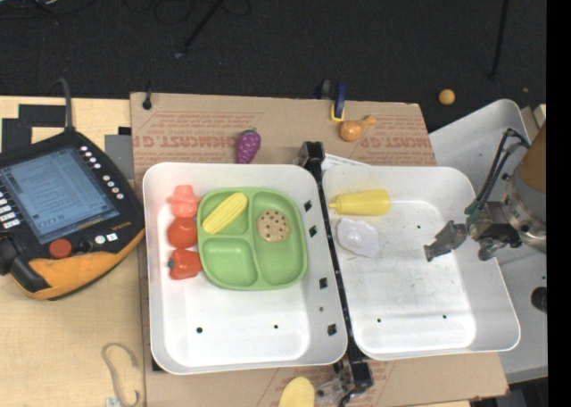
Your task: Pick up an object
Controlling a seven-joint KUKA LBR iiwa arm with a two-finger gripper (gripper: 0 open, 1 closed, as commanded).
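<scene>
While hunting for something grabbable: yellow bottle [359, 203] lying on its side in the right bin [482, 329], up at the far end, close to the divider. Right next to it on the near side, a clear whitish lump [359, 237]; touching or not, can't tell. Well off to the right in the same bin, gripper [465, 245] with fingers spread apart, pinching nothing, just bare bin floor between them. Over in the left bin [232, 347], a green divided plate [234, 269] with corn [223, 211] and a cookie [273, 226], plus red and pink toy food [182, 234] along its left side. Outside the bins, purple grapes [248, 145] on the cardboard.
</scene>
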